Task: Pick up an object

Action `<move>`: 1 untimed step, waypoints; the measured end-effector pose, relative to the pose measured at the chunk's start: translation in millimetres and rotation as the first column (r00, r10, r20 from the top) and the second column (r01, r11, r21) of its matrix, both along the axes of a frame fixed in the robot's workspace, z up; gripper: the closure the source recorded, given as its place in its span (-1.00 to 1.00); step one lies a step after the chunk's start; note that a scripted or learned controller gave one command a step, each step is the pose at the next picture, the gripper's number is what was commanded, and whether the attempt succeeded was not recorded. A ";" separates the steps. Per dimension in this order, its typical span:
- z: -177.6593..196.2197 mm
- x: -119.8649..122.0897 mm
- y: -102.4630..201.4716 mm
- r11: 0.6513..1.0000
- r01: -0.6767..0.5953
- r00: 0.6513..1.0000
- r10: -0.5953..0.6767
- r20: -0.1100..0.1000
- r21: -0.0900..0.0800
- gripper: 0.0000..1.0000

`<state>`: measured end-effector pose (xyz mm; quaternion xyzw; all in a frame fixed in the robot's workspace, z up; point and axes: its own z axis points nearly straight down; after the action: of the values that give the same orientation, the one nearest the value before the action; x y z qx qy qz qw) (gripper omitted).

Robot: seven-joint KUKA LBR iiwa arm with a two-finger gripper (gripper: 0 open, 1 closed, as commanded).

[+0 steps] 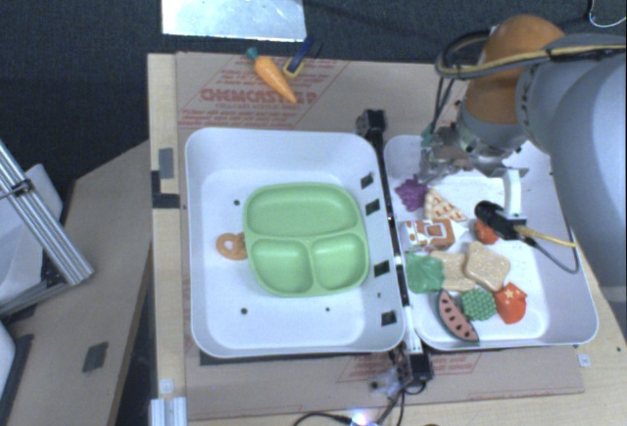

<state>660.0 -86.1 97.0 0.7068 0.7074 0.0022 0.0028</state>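
Arm reaches in from right, gripper (443, 163) low over back-left of right bin (578, 316), just above purple grapes (411, 191); gripper state: can't tell. Toy food piled in right bin w/ grapes at back: pizza slice (445, 209), toast (486, 266), green leaf (425, 272), watermelon (458, 316), tomato (510, 303). Left bin (211, 316) has green tray (304, 238) w/ pretzel (232, 246) beside it; carrot (275, 78) lies on bench behind bins.

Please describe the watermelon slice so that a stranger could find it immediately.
Look at the right white bin, which holds the toy food. Go to its near edge, by the divider between the bins. The watermelon slice lies there: a red wedge with dark seeds and a green rind, beside a bumpy green piece.
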 end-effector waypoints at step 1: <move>65.2 1.9 1.3 1.000 -0.003 1.000 0.003 0.001 0.000 1.00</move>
<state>662.0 -84.8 162.2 0.7056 0.7086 0.0025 0.0029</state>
